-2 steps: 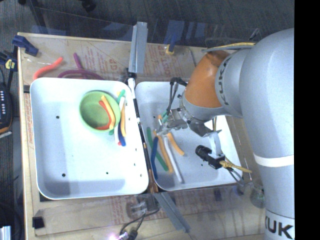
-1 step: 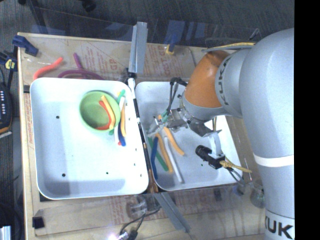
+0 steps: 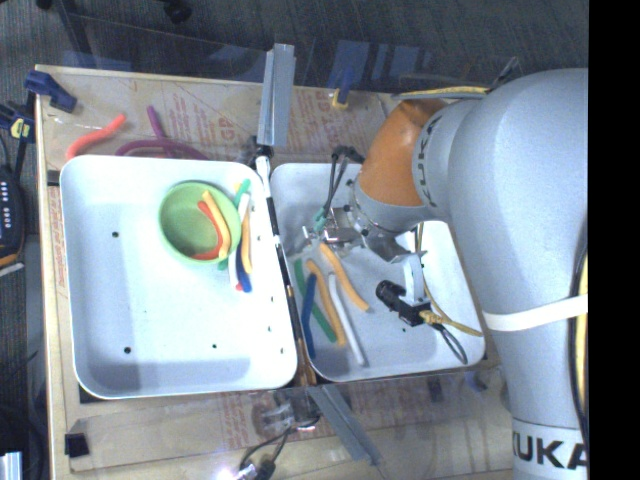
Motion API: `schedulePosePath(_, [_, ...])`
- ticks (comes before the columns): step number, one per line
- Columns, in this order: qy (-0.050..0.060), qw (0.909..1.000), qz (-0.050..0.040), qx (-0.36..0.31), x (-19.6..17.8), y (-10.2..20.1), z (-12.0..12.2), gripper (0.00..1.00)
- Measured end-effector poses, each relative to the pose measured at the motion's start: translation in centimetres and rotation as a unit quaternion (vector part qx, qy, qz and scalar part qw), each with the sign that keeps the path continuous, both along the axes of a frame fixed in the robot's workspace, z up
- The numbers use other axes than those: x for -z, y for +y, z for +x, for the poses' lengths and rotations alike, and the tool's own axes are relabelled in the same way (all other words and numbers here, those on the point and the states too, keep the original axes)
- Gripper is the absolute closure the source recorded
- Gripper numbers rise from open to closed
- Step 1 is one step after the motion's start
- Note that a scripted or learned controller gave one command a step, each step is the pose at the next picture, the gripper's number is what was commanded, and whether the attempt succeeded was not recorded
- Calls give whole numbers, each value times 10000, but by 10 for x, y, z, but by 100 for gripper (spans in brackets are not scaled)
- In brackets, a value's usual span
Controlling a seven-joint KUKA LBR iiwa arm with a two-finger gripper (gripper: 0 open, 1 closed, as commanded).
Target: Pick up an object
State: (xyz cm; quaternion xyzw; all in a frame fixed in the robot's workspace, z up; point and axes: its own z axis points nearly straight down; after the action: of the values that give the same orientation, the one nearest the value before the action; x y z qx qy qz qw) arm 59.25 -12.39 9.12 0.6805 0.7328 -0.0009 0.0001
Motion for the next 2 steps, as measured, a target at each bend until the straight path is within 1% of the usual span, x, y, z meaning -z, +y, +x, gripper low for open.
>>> schedulePosePath(1, [-24,10000,0,-23,-11,1,1,100])
schedulePosePath(2, [-22,10000,1,-23,-11,1,1,0])
